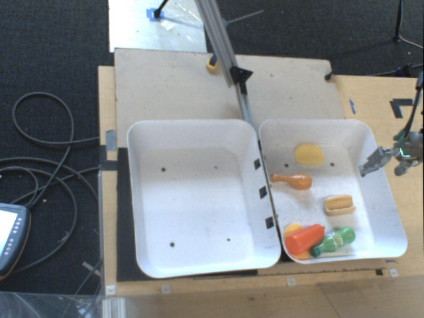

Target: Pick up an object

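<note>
Over at the right edge of the right bin (382, 197) I see my gripper (387, 159). It hangs above the rim, and I cannot tell how it is set from up here. Nothing is in it.

All the things to pick are in that right bin. A yellow lump (309, 154) sits far back. An orange drumstick (293, 181) lies near the middle wall. A little hot dog bun (338, 205) sits alone in the middle. At the near edge, a red pepper (304, 238) and a green bottle (334, 240) lie touching each other.

I think the bun is my best pick. It has room all around it. I would move left and nearer, come straight down, and close across its short sides.

The near pile is too crowded. The bin wall by my gripper could bump it. The left bin (139, 197) holds nothing to grab.
</note>
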Action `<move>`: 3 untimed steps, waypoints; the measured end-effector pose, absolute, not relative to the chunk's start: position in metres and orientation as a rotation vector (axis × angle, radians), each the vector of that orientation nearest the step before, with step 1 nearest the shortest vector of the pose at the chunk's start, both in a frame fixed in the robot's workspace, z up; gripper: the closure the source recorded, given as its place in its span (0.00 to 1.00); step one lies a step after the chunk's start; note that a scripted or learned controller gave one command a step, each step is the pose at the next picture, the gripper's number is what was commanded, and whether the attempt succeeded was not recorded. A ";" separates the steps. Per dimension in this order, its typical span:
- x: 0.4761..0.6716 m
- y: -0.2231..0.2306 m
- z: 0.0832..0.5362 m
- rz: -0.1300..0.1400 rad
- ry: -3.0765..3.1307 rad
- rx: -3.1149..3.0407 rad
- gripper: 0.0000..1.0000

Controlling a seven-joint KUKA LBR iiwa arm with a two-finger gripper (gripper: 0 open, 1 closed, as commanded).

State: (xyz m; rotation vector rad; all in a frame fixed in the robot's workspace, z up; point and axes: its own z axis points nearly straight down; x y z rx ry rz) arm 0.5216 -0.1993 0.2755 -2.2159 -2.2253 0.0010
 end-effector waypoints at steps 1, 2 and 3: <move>0.522 -0.199 0.277 -0.002 -2.227 -2.218 0.00; 0.524 -0.199 0.215 0.002 -2.220 -2.218 0.00; 0.514 -0.200 0.159 0.003 -2.219 -2.219 0.00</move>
